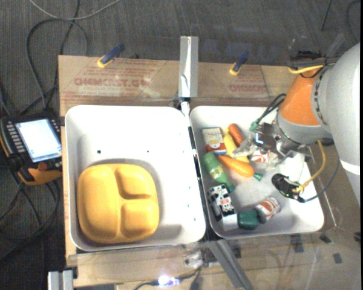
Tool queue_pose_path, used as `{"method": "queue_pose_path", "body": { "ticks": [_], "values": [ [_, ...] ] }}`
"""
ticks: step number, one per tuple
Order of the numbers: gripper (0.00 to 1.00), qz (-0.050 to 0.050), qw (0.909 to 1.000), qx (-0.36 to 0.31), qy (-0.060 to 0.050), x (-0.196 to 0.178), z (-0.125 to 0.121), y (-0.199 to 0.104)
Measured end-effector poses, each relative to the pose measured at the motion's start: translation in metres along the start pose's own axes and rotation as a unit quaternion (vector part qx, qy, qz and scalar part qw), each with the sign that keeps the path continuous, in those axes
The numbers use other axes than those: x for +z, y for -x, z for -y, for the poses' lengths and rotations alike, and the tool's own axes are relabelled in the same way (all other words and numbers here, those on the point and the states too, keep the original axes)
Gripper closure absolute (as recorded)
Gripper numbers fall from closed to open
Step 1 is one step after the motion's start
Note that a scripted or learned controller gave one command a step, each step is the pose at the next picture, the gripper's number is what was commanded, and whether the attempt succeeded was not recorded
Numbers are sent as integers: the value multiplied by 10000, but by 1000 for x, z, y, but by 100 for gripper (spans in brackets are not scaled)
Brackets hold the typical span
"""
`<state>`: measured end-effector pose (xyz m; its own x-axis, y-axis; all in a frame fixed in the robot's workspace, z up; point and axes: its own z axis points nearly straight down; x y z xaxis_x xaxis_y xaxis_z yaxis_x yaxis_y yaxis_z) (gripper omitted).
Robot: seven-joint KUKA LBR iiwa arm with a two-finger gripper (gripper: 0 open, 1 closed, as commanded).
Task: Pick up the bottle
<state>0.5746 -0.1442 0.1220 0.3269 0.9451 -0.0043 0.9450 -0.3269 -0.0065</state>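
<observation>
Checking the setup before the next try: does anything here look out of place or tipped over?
Nothing looks damaged or spilled. The green bottle lies on its side in the right bin among jumbled items; a yellow tray sits in the left bin.

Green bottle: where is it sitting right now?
The green plastic bottle lies in the right white bin, near its left wall, just below the small box with the orange label and left of the orange carrot.

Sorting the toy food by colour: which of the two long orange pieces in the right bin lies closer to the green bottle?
The big carrot, lying slantwise beside the green bottle. The smaller orange piece sits higher up, by the yellow one.
</observation>
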Motion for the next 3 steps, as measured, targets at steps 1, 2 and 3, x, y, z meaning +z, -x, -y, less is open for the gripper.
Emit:
{"method": "queue_pose_path", "body": {
  "ticks": [1, 2, 3],
  "values": [
    [0, 14, 9994, -349, 31, 28, 27, -32],
    [0, -4, 9973, -716, 132, 31, 63, -21],
    [0, -18, 9961, -878, 115, 32, 84, 20]
  ]
}}
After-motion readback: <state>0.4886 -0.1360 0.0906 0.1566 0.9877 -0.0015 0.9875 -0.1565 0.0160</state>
